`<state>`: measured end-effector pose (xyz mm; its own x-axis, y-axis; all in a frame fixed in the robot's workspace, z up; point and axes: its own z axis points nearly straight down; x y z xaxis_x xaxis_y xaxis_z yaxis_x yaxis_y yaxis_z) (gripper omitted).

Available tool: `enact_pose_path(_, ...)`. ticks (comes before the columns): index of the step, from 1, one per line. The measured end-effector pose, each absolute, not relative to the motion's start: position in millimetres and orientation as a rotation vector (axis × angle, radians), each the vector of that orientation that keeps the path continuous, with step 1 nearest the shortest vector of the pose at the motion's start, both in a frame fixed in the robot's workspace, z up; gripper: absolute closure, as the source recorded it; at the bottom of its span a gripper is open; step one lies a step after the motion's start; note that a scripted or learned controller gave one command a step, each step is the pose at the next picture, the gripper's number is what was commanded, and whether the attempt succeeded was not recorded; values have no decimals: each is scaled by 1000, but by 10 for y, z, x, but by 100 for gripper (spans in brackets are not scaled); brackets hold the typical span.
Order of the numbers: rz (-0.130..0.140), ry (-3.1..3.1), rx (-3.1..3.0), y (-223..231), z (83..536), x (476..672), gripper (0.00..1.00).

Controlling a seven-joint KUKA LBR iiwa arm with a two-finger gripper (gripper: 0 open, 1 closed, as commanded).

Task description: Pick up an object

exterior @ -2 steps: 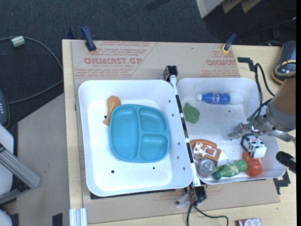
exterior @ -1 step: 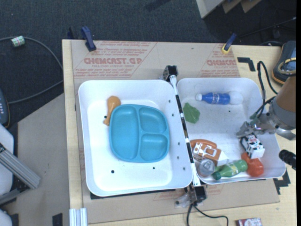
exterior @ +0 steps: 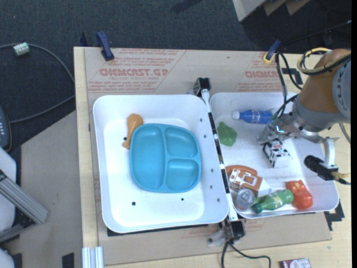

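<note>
Green bottle [exterior: 272, 201] in right bin [exterior: 329, 201], cardboard-topped bench [exterior: 150, 71], dark floor [exterior: 139, 10]

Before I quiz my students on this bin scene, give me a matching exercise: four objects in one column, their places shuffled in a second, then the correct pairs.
Objects:
1. blue divided plate
2. blue bottle
3. green bottle
4. orange piece

Places:
A. right bin, far edge
B. left bin, centre
C. left bin, touching the plate's far-left edge
D. right bin, near edge

Pairs: 1-B, 2-A, 3-D, 4-C
</note>
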<state>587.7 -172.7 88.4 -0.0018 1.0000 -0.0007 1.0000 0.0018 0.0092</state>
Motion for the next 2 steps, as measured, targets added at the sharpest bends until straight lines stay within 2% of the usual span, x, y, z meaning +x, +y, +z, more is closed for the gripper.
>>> enact_pose_path(1,13,2219,2215,-930,891,5933,100)
enact_pose_path(2,2,2222,2220,-476,2043,5787,100)
